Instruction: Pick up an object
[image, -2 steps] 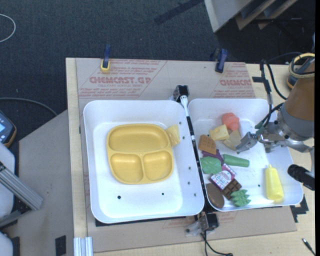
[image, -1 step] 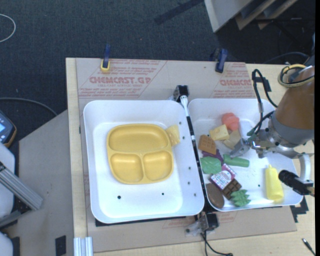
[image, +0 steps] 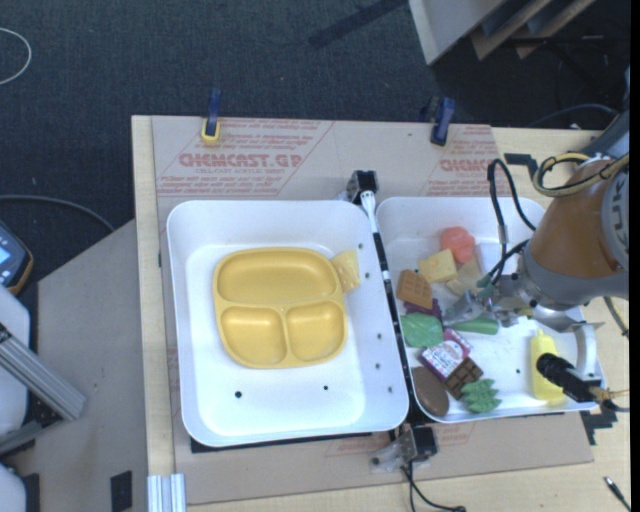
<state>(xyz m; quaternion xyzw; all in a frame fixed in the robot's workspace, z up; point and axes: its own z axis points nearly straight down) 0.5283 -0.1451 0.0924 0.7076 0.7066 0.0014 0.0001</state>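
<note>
Bench (image: 300, 150): a board-topped surface carrying both bins.

Left bin (image: 180, 300): white and shallow, well to the view's left of the gripper (image: 478, 303).

Right bin (image: 508, 352): white and shallow. The gripper sits low over its middle.

Arm (image: 575, 240): grey with an orange band, entering from the view's right and ending at the gripper.

Yellow divided plate (image: 280, 305): flat in the left bin, well left of the gripper.

Gripper: whether it is released or clenched cannot be told, nor whether it grasps anything.

Candidate objects, all in the right bin:
- Yellow block (image: 544, 362): below and right of the gripper.
- Green stick (image: 478, 325): just below the gripper; contact cannot be told.
- Brown oval (image: 430, 392): well below and left of the gripper.
- Green lump (image: 420, 328): left of the gripper and slightly lower.
- Pink packet (image: 445, 353): below and left of the gripper.
- Chocolate bar (image: 463, 375): below the gripper.
- Green leaf (image: 482, 395): well below the gripper.
- Brown waffle (image: 414, 288): left of the gripper.
- Pale yellow wedge (image: 437, 265): above and left of the gripper.
- Orange piece (image: 458, 240): above the gripper.

Pale scrap (image: 346, 270): in the left bin, touching the plate's corner, left of the gripper.
</note>
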